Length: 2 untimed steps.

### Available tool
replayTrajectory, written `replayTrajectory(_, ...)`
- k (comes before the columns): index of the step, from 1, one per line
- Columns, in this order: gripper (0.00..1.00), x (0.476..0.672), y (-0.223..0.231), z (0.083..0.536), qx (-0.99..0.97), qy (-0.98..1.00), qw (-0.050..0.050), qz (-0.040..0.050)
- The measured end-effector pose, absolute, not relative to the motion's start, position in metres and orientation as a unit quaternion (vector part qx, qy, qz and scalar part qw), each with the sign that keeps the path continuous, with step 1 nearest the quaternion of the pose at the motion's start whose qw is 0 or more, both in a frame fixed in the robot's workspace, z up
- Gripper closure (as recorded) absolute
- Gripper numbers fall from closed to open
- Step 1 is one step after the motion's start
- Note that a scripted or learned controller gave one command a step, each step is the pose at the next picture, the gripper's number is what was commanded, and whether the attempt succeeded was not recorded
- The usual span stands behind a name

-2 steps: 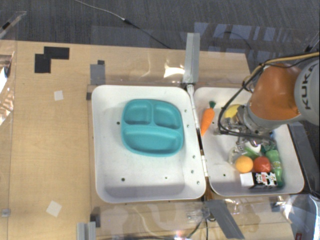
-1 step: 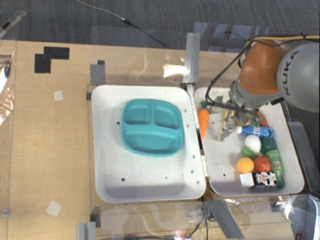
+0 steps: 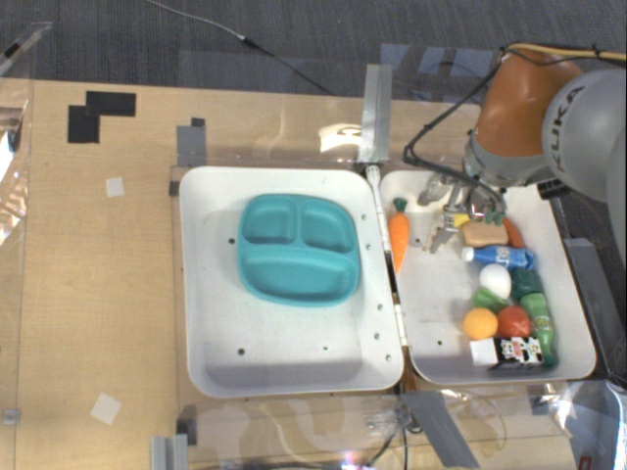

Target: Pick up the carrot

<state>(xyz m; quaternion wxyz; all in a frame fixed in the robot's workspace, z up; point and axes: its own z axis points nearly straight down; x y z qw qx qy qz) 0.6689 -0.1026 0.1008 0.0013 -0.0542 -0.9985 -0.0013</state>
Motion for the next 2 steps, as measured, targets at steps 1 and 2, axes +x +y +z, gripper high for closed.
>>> replayTrajectory(1, 0.0, 0.569, -0.084, 0.091, 0.057, -0.998, -0.004, 0.0001)
replayTrajectory(2, 0.0, 0.669, -0.097, 0.089, -0.007, -1.0, 0.002, -0.0011)
